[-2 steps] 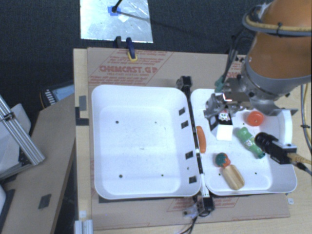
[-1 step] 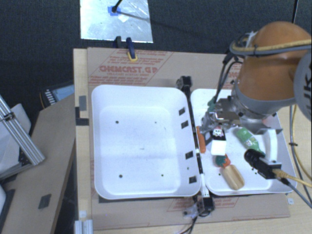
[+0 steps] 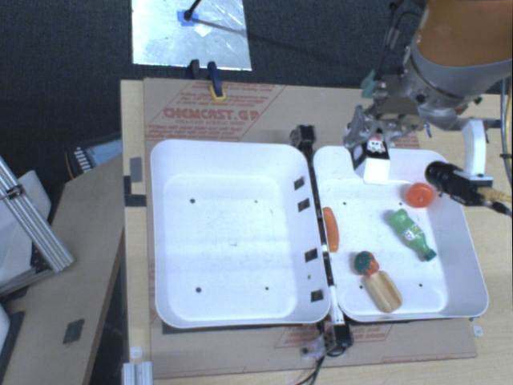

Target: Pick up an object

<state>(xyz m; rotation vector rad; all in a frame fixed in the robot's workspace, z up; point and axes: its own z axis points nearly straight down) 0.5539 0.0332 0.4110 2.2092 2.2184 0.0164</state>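
Two white bins sit side by side. The left bin point(image 3: 228, 231) holds nothing; the right bin point(image 3: 449, 255) carries five things: one carrot point(image 3: 331, 227) along its left wall, one green bottle point(image 3: 413, 233), one orange ball point(image 3: 419, 194), one teal-topped wooden piece point(image 3: 377, 283) and one white block point(image 3: 377, 167) at its back edge. The gripper point(image 3: 375, 139) hangs over that block; its grasp I cannot tell.

A robotics lab: white bins point(image 3: 232, 155) clamped to a cardboard-topped bench point(image 3: 264, 103), aluminium framing point(image 3: 32, 223) alongside
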